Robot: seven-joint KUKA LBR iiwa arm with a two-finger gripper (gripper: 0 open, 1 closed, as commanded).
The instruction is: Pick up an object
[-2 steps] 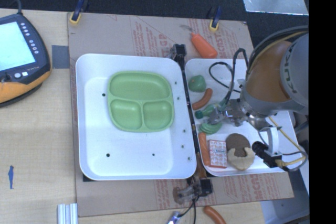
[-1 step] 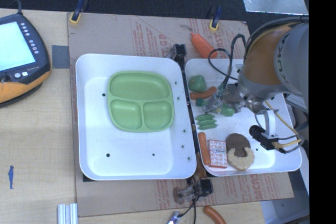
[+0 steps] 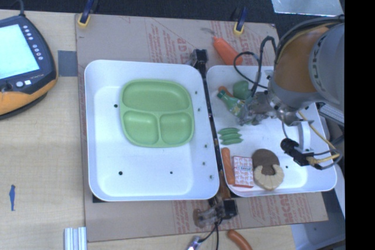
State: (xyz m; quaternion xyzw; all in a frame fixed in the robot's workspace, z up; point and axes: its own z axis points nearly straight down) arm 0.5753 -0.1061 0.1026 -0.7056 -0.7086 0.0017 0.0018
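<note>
The arm (image 3: 304, 64) reaches in from the right over the right bin (image 3: 319, 184). Its pincer (image 3: 253, 111) hangs low in that bin's upper left part, just beside a green toy (image 3: 241, 89); I cannot tell how it stands. Below it lie green pea pods (image 3: 230, 136), and along the bin's front a red-and-white packet (image 3: 242, 171) touches a brown-and-cream cookie (image 3: 267, 169). The left bin (image 3: 105, 184) holds a green divided plate (image 3: 157, 112). A carrot (image 3: 225, 51) lies on the tabletop (image 3: 41, 184) behind the right bin.
</note>
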